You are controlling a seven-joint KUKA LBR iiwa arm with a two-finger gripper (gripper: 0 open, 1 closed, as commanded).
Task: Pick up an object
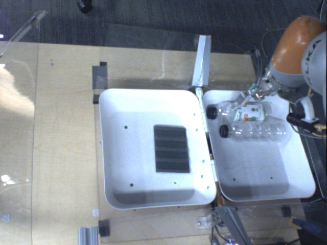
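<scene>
Two clear plastic bottles (pixel 250 121) (black caps leftward) on their sides, touching, in the right bin's (pixel 265 177) upper part.

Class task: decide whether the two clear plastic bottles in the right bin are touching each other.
Touching. The camera view shows the upper bottle lying directly against the lower bottle, their clear sides meeting with no bin floor visible between them.

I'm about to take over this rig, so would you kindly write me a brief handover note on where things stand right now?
Gripper: low over the far edge of the right bin, right at the bottles; no firm grasp visible from this angle.
Objects: two clear plastic bottles lying on their sides in the right bin, black caps toward the divider, the far bottle with a label and the near bottle beside it. A dark ridged block lies in the left bin.
Done: arm is at the bottles.
Left: grasp and lift one.
</scene>
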